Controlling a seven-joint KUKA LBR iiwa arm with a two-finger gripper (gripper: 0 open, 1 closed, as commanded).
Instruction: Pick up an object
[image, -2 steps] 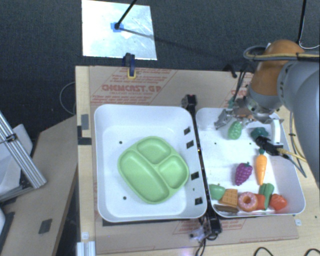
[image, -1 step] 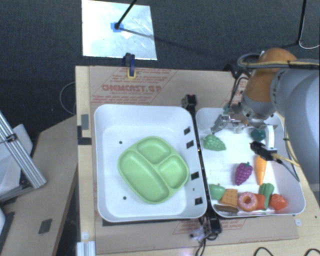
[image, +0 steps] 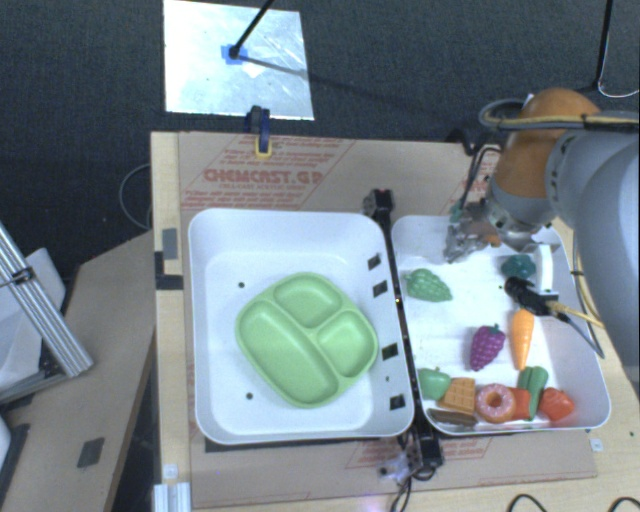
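hovering at the upper right of the frame, your gripper sits over the right bin; claw state cannot be told.

The gripper hovered over the right bin; a green plate lay in the left bin.

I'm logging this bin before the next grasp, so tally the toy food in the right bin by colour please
Green: 4 – leafy piece, teal piece, piece beside waffle, pepper
Purple: 1 – grapes
Orange: 1 – carrot
Tan: 1 – waffle
Pink: 1 – donut
Red: 1 – tomato
Total: 9
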